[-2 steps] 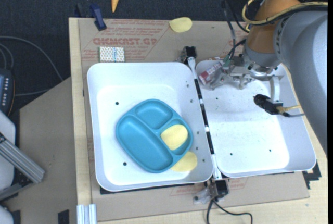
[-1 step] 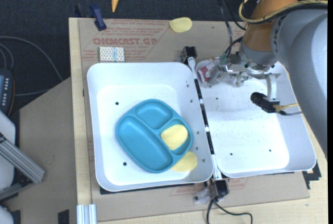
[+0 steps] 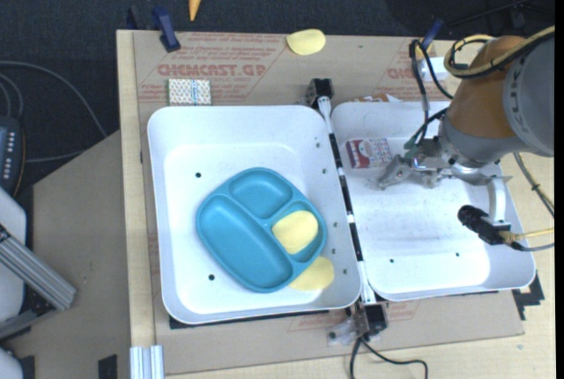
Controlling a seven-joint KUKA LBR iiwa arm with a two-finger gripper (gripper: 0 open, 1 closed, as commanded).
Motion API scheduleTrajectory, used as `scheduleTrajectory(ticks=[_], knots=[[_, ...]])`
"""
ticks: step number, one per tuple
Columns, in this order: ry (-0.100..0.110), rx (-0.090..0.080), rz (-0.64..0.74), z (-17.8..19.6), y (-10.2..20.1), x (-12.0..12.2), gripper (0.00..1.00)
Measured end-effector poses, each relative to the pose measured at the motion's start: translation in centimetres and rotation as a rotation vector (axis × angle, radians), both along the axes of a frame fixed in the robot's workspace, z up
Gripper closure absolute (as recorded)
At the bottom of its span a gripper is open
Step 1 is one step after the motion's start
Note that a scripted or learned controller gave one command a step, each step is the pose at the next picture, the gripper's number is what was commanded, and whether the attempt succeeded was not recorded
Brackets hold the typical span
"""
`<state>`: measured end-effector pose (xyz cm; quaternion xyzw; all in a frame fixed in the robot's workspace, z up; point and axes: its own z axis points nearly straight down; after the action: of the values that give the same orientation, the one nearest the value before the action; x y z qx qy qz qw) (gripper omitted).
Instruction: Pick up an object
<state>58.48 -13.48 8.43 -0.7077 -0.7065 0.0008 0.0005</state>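
My gripper [image 3: 412, 171] hangs low over the upper part of the right bin [image 3: 423, 267], below the arm's orange band [image 3: 480, 100]. Just to its left, a red and white packet [image 3: 365, 152] lies flat in that bin's top left corner, very close to the gripper's tip. I see nothing held in the gripper. The left bin [image 3: 176, 157] holds a blue divided plate [image 3: 242, 232] with a yellow piece [image 3: 296, 230] in its right compartment. A second yellow piece [image 3: 313, 276] lies on the bin floor against the plate's lower right edge.
On the bench behind the bins lie a yellow lump [image 3: 306, 41], a small patterned packet [image 3: 189, 91] and a blue clip [image 3: 165, 29]. A tiny carrot [image 3: 195, 3] rests on the dark floor beyond. A black fitting [image 3: 480, 223] juts over the right bin's right side.
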Motion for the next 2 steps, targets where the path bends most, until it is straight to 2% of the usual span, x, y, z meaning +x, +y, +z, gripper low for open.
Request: scheduleTrajectory(ticks=[1,2], knots=[[-0.003,0.001,0.003,0.0,3.9,4.7,0.00],[0.012,-0.003,0.002,-0.1,3.9,7.9,0.00]])
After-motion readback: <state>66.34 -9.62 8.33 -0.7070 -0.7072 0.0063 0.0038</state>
